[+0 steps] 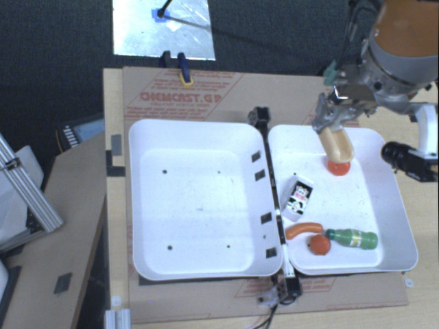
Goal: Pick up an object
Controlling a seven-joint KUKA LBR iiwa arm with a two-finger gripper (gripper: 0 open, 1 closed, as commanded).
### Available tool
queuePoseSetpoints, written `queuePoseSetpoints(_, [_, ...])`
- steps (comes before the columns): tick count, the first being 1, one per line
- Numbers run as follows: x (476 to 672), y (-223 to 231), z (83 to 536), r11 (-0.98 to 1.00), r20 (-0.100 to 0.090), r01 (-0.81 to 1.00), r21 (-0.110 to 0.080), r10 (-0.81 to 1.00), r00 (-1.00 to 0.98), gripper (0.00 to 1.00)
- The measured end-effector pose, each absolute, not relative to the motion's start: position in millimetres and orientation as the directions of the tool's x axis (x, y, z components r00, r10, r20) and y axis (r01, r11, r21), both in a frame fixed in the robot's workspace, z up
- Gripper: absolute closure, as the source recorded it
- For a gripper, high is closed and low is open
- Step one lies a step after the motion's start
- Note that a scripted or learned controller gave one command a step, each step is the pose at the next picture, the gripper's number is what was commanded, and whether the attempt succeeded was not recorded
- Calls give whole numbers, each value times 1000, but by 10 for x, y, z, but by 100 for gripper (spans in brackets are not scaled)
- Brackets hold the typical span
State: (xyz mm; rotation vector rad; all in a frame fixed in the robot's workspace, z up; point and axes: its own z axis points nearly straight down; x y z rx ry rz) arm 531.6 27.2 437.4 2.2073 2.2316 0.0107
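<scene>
My gripper (pixel 334 125) hangs over the back of the right bin (pixel 394 204). It is shut on the top end of a tan, rounded piece (pixel 337 144) that points down from the fingers. An orange-red disc (pixel 339 168) sits right at the tan piece's lower end; whether the two are joined I cannot tell. Lower in the same bin lie a small white box with black print (pixel 299 198), an orange sausage shape (pixel 303 230), a red-orange ball (pixel 319 245) and a green bottle (pixel 353 238) on its side.
The left bin (pixel 147 204) lies beside the right one, with a black clip strip (pixel 271 197) along the shared wall. A silver sheet (pixel 164 19) lies behind the bench. A black fitting (pixel 408 160) sticks out by the right bin's far edge.
</scene>
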Motion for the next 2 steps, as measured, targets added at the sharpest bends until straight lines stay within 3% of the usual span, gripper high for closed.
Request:
queuePoseSetpoints(1, [5111, 544, 4214, 7, 1, 1000, 1, 1000, -7, 100])
queuePoseSetpoints(2, [5659, 696, 5324, 7, 2, 1000, 17, 1000, -7, 100])
